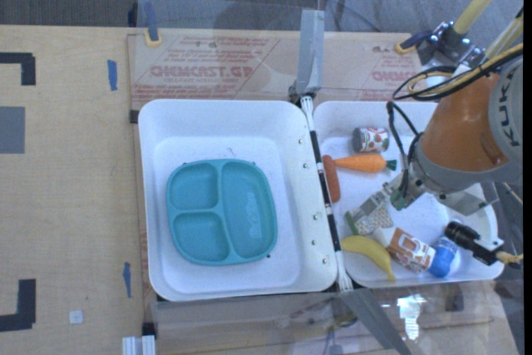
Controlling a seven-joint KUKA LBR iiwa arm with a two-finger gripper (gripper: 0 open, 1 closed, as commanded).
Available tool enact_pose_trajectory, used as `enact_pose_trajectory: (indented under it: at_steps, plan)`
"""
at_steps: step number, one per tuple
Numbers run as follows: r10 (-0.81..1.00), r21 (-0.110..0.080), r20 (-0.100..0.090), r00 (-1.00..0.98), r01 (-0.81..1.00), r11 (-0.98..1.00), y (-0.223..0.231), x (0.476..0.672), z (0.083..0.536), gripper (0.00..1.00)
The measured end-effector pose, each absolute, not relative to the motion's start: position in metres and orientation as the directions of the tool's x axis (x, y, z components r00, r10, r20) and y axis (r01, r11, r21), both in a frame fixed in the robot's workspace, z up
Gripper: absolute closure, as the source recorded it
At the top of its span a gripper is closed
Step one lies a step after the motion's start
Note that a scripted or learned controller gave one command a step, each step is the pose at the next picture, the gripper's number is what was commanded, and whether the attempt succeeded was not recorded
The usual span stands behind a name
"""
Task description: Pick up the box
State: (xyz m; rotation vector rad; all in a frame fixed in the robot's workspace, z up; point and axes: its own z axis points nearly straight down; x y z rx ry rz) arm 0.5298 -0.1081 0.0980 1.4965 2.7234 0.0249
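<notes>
The box (369, 220), small, with a green and white pattern, lies tilted in the middle of the right bin (432, 114). My gripper (385, 201) comes in from the right under the orange wrist band and ends right at the box's upper right edge, touching or almost touching it. The view does not show whether the box is between the jaws. It rests low, at the level of the bin floor.
Around the box lie a carrot (362, 164), a brown sausage (332, 179), a small can (371, 139), a banana (371, 253) and an orange and white carton (409, 248) with a blue cap (444, 259). The left bin (158, 137) holds a teal divided plate (221, 211).
</notes>
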Motion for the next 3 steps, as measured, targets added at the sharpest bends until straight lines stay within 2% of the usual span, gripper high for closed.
enact_pose_trajectory:
  at_steps: [1,2,3]
  plan:
    - [0.849,0.029,-0.023,-0.528,0.848,0.528,-0.105,0.519,0.097,0.0]
    - [0.851,0.031,-0.031,-0.524,0.851,0.525,-0.108,0.52,0.108,1.0]
    - [0.851,0.032,-0.032,-0.524,0.851,0.525,-0.108,0.52,0.108,0.0]
